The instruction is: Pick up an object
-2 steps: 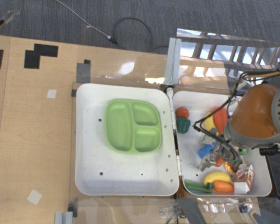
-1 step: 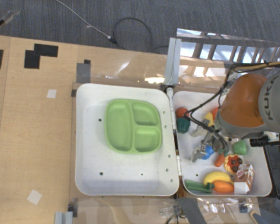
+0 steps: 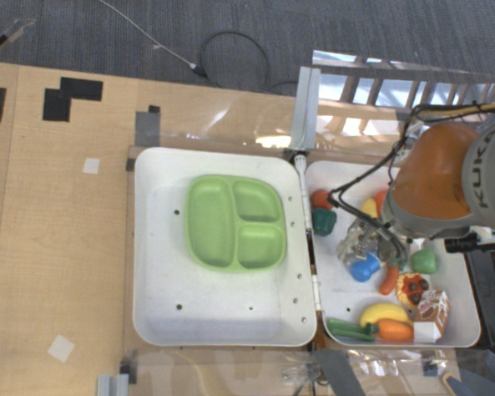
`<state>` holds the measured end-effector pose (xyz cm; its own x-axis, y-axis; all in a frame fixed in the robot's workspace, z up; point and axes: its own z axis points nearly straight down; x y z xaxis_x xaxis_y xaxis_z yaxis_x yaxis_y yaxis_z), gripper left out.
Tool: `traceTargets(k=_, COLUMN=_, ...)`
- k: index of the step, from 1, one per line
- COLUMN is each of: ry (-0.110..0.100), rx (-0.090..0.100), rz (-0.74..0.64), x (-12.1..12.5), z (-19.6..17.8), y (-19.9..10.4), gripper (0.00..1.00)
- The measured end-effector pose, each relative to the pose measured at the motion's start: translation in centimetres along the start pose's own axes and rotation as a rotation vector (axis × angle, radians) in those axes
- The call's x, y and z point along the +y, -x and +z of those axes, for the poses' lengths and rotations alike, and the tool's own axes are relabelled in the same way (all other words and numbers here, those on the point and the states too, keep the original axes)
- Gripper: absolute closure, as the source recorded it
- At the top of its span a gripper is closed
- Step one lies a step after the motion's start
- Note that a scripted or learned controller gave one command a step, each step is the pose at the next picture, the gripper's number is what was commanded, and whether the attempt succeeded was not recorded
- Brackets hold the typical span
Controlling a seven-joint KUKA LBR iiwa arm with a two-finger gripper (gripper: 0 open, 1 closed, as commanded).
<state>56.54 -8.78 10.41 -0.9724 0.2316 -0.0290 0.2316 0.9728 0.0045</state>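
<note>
The camera view looks down on 2 white bins set side by side on a wooden bench. The left bin holds a green divided plate with 3 compartments, lying flat near the bin's middle. The right bin is crowded with small toy foods, and the arm, grey with an orange band, reaches in from the right and hangs over its upper half, hiding part of what lies there. The gripper points down into the middle of this bin, right above a blue object; whether it is touching that object, or whether it is open or closed, cannot be told from here. To the left of the gripper, near the wall between the bins, sit a red piece and a dark green piece close together. A yellow piece peeks out beside the arm's cable. To the right of the blue object lie a small orange carrot-like piece and a green round piece, with a red and yellow patterned item just below them. Along the bin's near edge are a banana, an orange piece touching it, a long green vegetable, and a white and red packet toward the right corner.
</note>
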Motion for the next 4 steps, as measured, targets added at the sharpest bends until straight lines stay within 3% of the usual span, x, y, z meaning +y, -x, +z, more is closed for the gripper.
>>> traceTargets(k=1, ry=-0.002, rx=0.006, rz=-0.040, x=-3.4, z=1.0, y=-6.6, gripper=1.00)
traceTargets(k=2, ry=0.001, rx=0.016, rz=-0.498, x=-5.6, z=-5.5, y=-0.6, gripper=1.00)
traceTargets(k=3, ry=0.002, rx=0.019, rz=-0.498, x=-5.5, z=-5.4, y=-0.7, gripper=0.00)
traceTargets(k=4, ry=0.000, rx=0.012, rz=-0.434, x=-5.8, z=1.4, y=-0.1, gripper=0.00)
